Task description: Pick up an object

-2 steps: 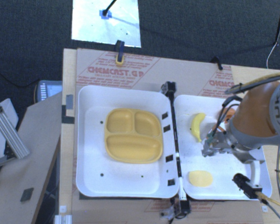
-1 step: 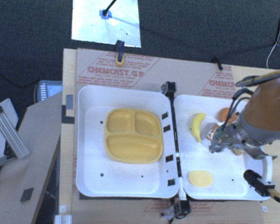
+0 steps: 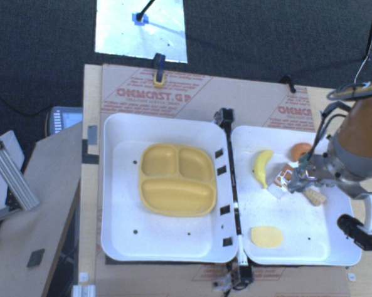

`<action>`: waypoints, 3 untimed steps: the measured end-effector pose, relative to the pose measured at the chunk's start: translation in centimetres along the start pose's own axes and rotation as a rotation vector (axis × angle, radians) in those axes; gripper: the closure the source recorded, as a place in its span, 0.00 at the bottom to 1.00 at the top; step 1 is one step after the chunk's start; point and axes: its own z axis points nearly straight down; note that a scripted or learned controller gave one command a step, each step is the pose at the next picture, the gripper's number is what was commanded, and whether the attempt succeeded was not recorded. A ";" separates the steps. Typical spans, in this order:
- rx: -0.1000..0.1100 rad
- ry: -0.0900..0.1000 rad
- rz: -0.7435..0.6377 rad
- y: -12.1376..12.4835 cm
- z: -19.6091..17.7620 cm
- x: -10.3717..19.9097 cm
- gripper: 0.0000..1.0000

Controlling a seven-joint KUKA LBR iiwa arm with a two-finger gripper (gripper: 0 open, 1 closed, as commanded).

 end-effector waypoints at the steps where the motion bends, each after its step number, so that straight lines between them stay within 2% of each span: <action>1: 0.004 0.003 -0.006 2.4 -0.5 5.5 1.00; 2: 0.005 0.003 -0.006 3.8 -0.3 10.5 1.00; 3: 0.005 0.004 -0.007 6.6 -0.1 16.1 1.00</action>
